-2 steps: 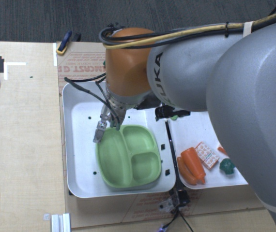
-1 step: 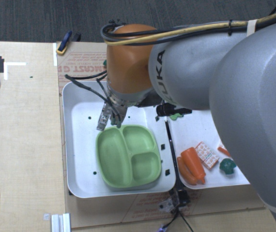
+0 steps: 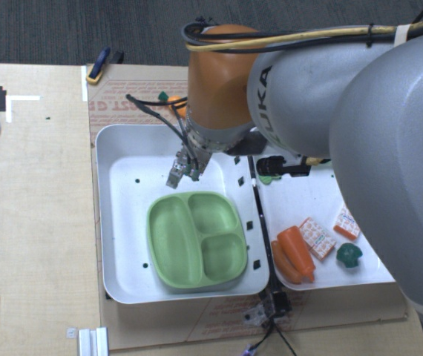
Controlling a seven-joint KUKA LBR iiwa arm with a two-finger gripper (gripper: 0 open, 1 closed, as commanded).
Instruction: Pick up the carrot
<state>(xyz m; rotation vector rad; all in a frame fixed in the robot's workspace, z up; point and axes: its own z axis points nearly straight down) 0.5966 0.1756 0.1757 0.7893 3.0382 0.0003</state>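
Observation:
The carrot (image 3: 296, 252) is orange and lies in the right bin (image 3: 323, 188), close to its left wall near the front. It rests against a second orange piece on its left side. My gripper (image 3: 184, 170) hangs over the left bin (image 3: 122, 199), just beyond the far rim of a green divided plate (image 3: 197, 237). It is well to the left of the carrot and further back, with the wall between the bins lying between them. Nothing shows in the gripper. The arm's orange band and grey body cover the back of both bins.
Beside the carrot lie two red-and-white patterned packets (image 3: 317, 237) (image 3: 346, 225) and a small dark green item (image 3: 349, 254). Another green object (image 3: 268, 167) sits at the right bin's back left. A cardboard sheet lies under the bins; a blue-handled tool (image 3: 99, 63) lies at the back left.

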